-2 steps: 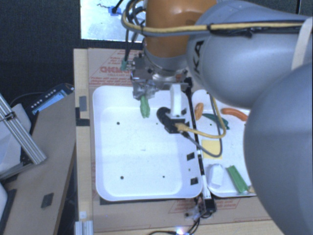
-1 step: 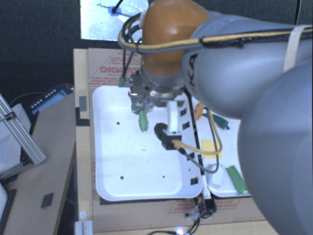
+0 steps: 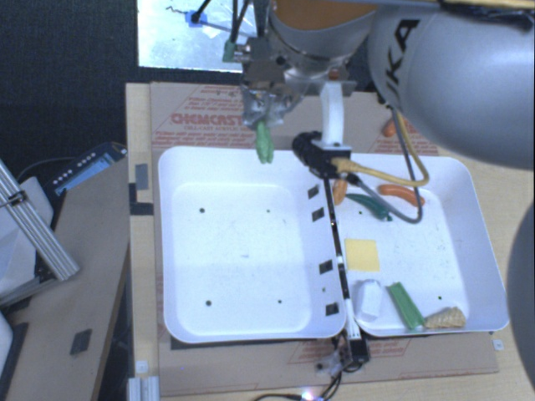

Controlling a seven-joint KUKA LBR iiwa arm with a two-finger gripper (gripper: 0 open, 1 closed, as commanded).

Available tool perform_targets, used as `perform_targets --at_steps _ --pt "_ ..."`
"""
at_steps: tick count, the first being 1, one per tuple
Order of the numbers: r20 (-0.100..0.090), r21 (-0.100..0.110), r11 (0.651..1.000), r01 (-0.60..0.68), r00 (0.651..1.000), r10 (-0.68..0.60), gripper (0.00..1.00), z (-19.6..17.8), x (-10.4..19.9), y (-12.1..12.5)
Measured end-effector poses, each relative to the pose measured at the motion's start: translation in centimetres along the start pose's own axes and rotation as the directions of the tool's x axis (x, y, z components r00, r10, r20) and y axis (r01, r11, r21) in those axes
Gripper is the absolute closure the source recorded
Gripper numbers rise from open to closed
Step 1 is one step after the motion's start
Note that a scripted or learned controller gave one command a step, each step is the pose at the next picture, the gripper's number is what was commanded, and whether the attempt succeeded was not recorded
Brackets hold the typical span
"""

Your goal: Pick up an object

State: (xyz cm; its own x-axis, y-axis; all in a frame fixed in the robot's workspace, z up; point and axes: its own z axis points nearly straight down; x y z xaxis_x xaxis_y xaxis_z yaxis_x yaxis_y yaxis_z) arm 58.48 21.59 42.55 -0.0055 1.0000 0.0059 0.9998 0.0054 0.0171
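My gripper (image 3: pixel 266 117) hangs above the far edge of the left bin (image 3: pixel 192 324), shut on a small light-green object (image 3: pixel 265 144) that dangles from between its fingers. In the right bin (image 3: pixel 476 224) lie a yellow square (image 3: pixel 363 255), a white lump (image 3: pixel 368 299), a green bar (image 3: pixel 405 304), a tan wedge (image 3: pixel 445 317), an orange piece (image 3: pixel 399 193), a small orange piece (image 3: pixel 338 190) and a dark green piece (image 3: pixel 372 206).
The grey arm with its orange band (image 3: pixel 322 7) fills the top right. Black and yellow cables (image 3: pixel 393 178) trail over the far part of the right bin. A black divider (image 3: pixel 334 249) runs between the bins. A blue device (image 3: pixel 84 167) lies left of the bench.
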Motion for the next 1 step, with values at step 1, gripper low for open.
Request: perform_targets --at_steps 1 --pt "0.004 0.01 1.0 0.0 1.0 0.0 1.0 -2.49 1.43 4.09"
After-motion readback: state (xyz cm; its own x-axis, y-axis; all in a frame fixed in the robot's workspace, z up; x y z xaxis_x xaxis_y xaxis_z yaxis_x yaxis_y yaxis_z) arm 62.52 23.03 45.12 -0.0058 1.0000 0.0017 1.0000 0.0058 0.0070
